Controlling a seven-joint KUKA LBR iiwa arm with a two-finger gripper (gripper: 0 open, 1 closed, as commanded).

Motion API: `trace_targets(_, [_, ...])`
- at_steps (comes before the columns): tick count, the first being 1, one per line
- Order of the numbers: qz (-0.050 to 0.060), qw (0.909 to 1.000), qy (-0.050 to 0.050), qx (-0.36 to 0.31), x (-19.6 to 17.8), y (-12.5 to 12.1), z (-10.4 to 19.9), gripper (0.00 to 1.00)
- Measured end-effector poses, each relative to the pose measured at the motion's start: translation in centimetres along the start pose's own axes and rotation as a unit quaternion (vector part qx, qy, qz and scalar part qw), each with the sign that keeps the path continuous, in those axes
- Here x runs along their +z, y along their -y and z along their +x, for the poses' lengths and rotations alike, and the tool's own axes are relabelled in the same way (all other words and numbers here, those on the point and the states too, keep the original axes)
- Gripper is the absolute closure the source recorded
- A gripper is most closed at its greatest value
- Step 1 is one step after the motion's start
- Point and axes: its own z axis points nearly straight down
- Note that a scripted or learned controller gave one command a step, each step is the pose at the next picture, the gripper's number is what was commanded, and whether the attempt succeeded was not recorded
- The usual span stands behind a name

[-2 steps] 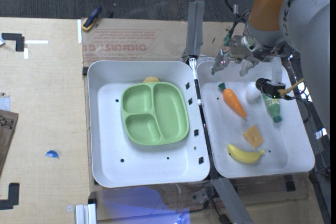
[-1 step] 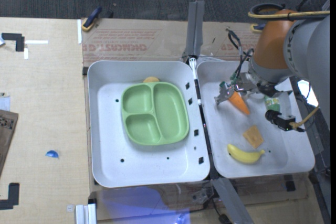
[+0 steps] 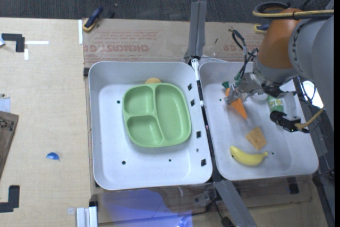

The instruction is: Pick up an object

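The arm is down in the right bin (image 3: 297, 165), and the step in hand looks like the approach or closing stage of a grasp on the toy carrot (image 3: 238, 107). The jaws (image 3: 240, 89) hang low over the bin's far-left part, and the carrot lies directly beneath and just nearer than them, its orange body slanting away toward the bin's middle. Cables and the wrist mask the tips, so whether the jaws stand open or closed cannot be told, nor whether they touch the carrot. Next, the grasp would need confirming before a straight lift. Farther from the jaws, toward the near wall, lie a brown bread piece (image 3: 256, 138) and a banana (image 3: 248, 156). Well off sits the green divided plate (image 3: 157, 114) in the left bin (image 3: 106, 130).
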Motion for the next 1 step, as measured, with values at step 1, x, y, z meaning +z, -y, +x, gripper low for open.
trace_targets(1, [-0.002, 0.9992, 0.001, 0.041, -9.45, -5.17, 9.46, 1.00])
